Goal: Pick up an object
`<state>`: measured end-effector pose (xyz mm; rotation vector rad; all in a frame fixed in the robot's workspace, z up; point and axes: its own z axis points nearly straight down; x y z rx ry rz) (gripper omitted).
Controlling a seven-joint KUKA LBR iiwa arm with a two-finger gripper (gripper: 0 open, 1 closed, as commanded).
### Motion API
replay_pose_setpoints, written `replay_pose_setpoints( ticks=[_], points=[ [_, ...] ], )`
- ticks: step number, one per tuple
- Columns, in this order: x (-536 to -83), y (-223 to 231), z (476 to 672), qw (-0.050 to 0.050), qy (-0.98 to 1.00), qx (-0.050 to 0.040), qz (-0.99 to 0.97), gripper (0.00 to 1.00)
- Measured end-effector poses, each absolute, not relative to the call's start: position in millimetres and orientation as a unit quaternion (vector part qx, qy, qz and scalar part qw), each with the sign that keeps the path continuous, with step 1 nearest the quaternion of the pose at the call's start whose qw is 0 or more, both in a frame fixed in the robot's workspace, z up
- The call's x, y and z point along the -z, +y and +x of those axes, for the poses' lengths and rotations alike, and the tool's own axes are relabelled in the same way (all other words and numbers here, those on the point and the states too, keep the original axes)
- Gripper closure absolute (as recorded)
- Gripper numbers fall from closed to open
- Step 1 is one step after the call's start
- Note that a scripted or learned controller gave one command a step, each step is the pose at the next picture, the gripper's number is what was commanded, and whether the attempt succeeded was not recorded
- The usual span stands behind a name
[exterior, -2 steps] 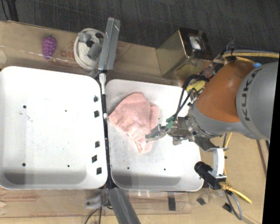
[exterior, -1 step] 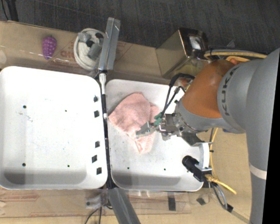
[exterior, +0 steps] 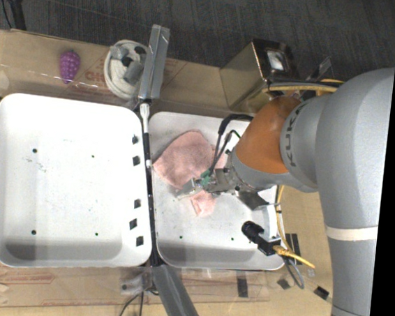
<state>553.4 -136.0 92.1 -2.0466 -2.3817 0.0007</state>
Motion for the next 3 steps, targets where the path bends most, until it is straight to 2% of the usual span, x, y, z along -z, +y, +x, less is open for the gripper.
replay_pose_setpoints(
  ticks=[1,2,3],
  points=[
    [-102,-137,553.1,0.001,-0.76,-0.0014,-0.65,1.0],
    [-191,-54,599.5,0.002,-0.765,-0.0008,-0.644,1.0],
    [-130,-127,628.1,0.002,-0.676,-0.0015,-0.737,1.0]
  ],
)
